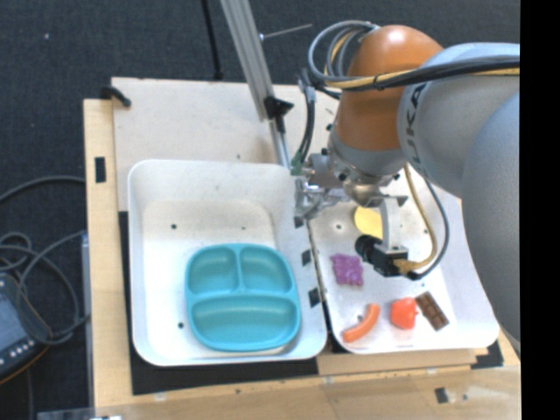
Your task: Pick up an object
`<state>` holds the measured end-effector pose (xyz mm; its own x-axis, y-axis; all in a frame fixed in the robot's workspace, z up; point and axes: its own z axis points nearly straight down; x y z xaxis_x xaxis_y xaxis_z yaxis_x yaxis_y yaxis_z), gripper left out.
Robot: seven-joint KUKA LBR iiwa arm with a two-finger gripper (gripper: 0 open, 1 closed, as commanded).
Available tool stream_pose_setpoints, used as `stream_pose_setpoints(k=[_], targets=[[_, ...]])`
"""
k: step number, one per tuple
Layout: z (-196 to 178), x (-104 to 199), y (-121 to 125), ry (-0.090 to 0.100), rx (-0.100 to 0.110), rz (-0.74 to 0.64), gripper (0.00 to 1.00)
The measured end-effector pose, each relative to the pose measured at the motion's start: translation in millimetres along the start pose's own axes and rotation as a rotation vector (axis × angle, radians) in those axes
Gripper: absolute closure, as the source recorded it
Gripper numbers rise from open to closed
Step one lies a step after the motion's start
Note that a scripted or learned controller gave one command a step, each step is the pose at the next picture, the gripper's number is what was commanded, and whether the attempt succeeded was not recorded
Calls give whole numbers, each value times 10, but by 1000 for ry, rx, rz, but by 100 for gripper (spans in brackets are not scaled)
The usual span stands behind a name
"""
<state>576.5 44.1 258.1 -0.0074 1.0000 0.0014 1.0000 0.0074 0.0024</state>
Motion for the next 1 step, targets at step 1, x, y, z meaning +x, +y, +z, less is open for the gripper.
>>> stream_pose_setpoints(k=[1], targets=[[156, 443, 338, -2, 1, 1, 100]])
